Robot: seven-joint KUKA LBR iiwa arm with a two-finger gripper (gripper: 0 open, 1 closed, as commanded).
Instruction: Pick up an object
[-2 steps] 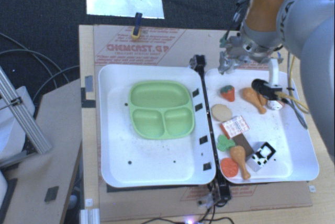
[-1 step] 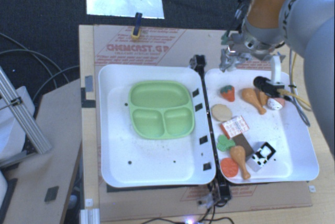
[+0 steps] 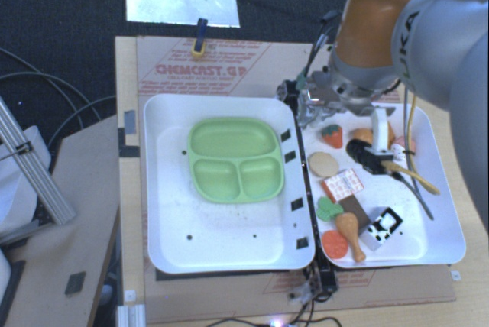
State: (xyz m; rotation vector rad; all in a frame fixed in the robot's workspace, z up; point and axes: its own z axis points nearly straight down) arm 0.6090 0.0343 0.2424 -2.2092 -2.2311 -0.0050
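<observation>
My gripper [image 3: 309,111] hangs over the far left corner of the right bin [image 3: 447,230], close to the wall between the two bins. A red strawberry-like toy [image 3: 331,135] lies just to its right and a little nearer. A round tan cookie [image 3: 323,163] rests below that. Further toward the front are a red-and-white card [image 3: 344,183], a brown block [image 3: 354,208], a green piece [image 3: 328,208], a drumstick [image 3: 351,231], a red slice [image 3: 333,244] and a black-and-white cube [image 3: 385,225]. An orange toy [image 3: 363,135] peeks out beside the wrist.
The left bin [image 3: 164,234] holds a green divided plate [image 3: 234,160]. The big grey arm with its orange band [image 3: 374,12] covers the far right of the right bin. A small pink piece [image 3: 403,144] lies near the right bin's far side.
</observation>
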